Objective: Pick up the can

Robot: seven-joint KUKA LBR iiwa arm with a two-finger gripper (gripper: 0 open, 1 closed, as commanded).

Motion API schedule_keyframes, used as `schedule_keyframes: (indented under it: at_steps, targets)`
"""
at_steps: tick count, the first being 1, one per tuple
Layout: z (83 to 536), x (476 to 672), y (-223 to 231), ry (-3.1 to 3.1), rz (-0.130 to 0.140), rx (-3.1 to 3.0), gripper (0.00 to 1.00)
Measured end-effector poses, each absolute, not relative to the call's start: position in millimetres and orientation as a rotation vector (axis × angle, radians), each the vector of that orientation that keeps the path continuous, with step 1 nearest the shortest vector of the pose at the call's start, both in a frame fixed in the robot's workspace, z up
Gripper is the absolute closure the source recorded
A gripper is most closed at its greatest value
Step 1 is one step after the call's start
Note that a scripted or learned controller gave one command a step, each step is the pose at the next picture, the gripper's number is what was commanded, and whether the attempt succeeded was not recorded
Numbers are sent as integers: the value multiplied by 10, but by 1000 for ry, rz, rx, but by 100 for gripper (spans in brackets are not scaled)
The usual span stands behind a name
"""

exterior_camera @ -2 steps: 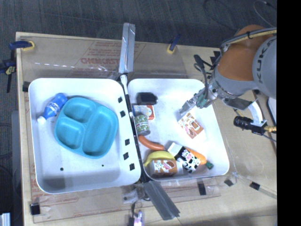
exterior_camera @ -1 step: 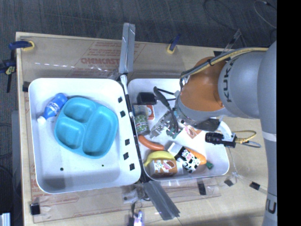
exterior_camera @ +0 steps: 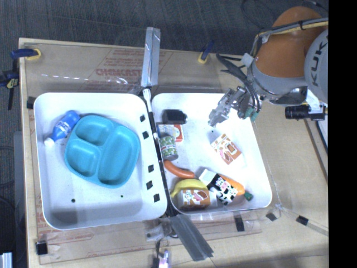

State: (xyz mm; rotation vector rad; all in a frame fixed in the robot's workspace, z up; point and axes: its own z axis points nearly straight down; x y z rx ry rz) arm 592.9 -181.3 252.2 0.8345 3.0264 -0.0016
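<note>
Honestly, my gripper (exterior_camera: 218,116) hangs empty with fingers apart, well right of the can (exterior_camera: 167,146) jammed against the divider (exterior_camera: 152,144), so I'd worry about clipping that wall.

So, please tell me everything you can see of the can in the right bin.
The can is small and cylindrical, with a greenish printed label and what looks like a metal top. It stands near the left wall of the right bin, beside the divider. A red-and-white packet touches it from above and an orange carrot-like toy lies just below. The pincer hovers apart, to its right.
</note>
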Motion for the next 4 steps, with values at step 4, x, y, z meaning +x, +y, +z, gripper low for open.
schedule_keyframes:
  at_steps: [4]
  targets:
    - [2353,4962,-2097,2970,2,-1027,100]
